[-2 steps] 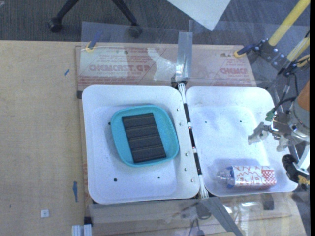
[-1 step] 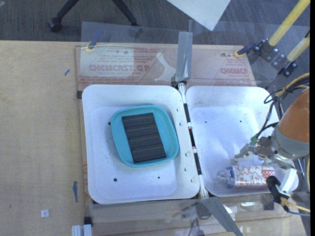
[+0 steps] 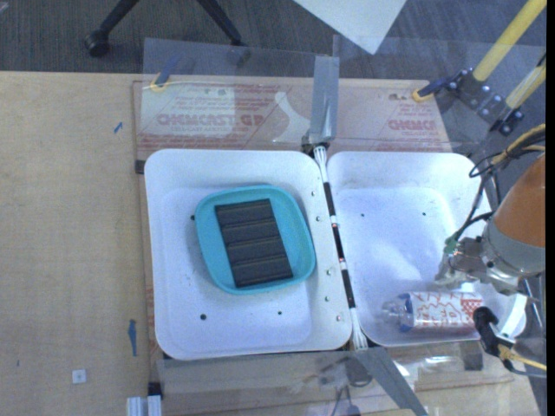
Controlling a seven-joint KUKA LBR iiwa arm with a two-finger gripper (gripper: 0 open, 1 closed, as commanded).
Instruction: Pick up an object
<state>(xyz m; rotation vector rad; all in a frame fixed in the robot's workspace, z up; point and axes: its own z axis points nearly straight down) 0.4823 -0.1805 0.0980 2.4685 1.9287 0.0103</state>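
Tube [image 3: 434,311] (white, red-patterned, lying on its side) rests at the lower right of the frame, along the right bin's [image 3: 390,224] bottom wall. The tool [image 3: 464,271] hangs just above its right end; I cannot tell its grip. A teal tray [image 3: 299,241] holding a dark ridged block [image 3: 252,242] sits in the left bin [image 3: 173,232].

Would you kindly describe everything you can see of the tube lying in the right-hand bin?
The tube lies on its side at the near edge of the right bin, long axis running left to right. Its body is white with a red pattern and looks like soft plastic; a greyish, translucent-looking cap forms its left end. It rests on the bin floor against the near wall. The gripper hangs just above its right end; contact cannot be judged.
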